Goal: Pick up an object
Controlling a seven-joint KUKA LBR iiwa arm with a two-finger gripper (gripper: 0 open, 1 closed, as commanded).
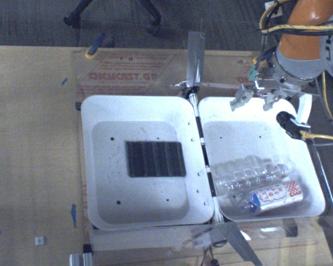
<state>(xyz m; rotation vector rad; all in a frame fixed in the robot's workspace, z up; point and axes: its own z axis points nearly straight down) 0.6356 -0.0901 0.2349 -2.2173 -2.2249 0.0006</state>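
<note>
Clear plastic bottles [254, 174] and a red-white tube [277, 194] lie at the right bin's [233, 127] near edge, untouched. Claw [254, 100] hangs over that bin's far edge, splayed, holding nothing. Pick not begun: descent and grasp remain. Bottle count hard to make out; left bin [100, 148] has a dark grid [155, 158].

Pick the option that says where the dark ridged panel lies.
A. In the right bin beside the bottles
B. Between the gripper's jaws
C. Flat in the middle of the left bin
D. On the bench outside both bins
C: the dark ridged panel lies flat on the floor of the left bin, apart from the clear bottles in the right bin.
</note>
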